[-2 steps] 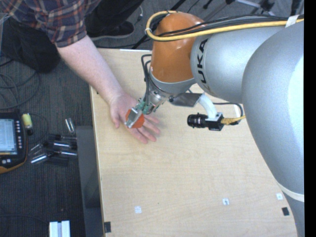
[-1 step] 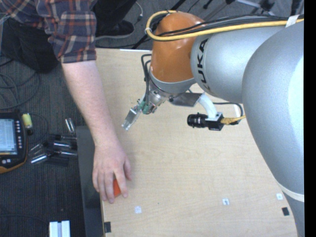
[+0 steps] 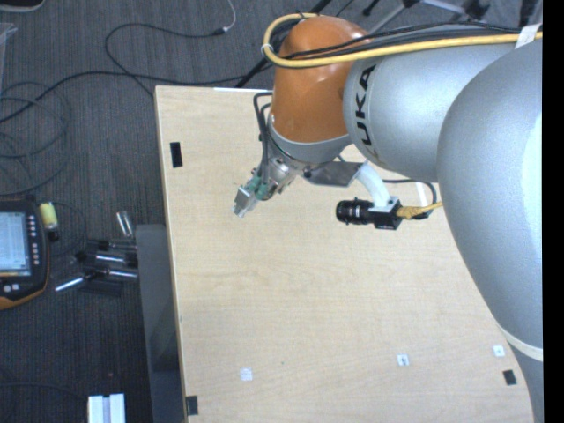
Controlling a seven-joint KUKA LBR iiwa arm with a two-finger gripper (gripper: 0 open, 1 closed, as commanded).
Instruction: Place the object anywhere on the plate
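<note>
Arm poised over a bare pale wooden counter point(image 3: 308, 307).

The grey-and-orange arm's gripper point(image 3: 249, 196) hangs at upper centre; its state cannot be told. No object or plate can be made out, so handling cannot be judged.

From here I see the table point(image 3: 300, 324) as open pale wood to the left of and below the hand point(image 3: 248, 197), so I could pass freely there. The grey arm point(image 3: 441, 122) looms over the upper right. A small black camera point(image 3: 366, 212) on its bracket juts out just right of the hand.
</note>
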